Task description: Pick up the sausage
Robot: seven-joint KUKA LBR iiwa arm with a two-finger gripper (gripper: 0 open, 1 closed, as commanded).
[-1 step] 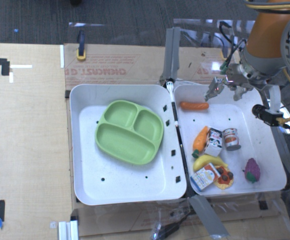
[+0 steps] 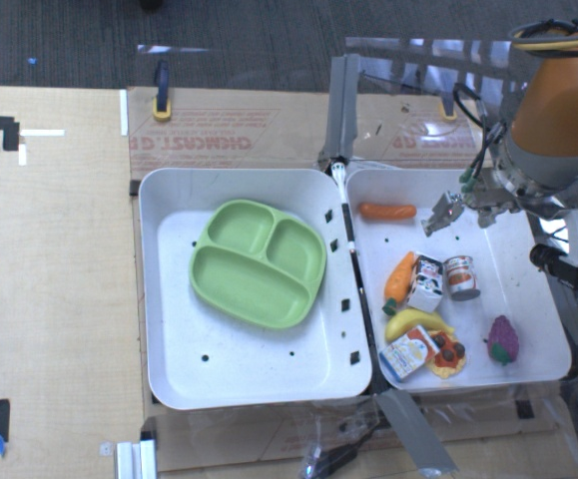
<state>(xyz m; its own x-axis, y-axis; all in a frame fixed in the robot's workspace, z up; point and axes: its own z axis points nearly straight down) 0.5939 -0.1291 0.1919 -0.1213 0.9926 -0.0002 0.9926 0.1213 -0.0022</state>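
The sausage [image 2: 386,211] is a thin orange-red stick lying flat near the far left corner of the right bin [image 2: 538,372]. My gripper [image 2: 462,215] hangs over the far part of that bin, a short way to the right of the sausage and apart from it. Its two fingers stand spread, open, with nothing between them. The grey arm with its orange band [image 2: 558,108] comes in from the upper right.
Nearer in the right bin lie a carrot [image 2: 400,275], a small milk carton [image 2: 427,284], a can [image 2: 460,277], a banana [image 2: 415,322], a pizza slice [image 2: 447,352] and a purple fruit [image 2: 503,339]. The left bin [image 2: 169,367] holds a green divided plate [image 2: 259,263].
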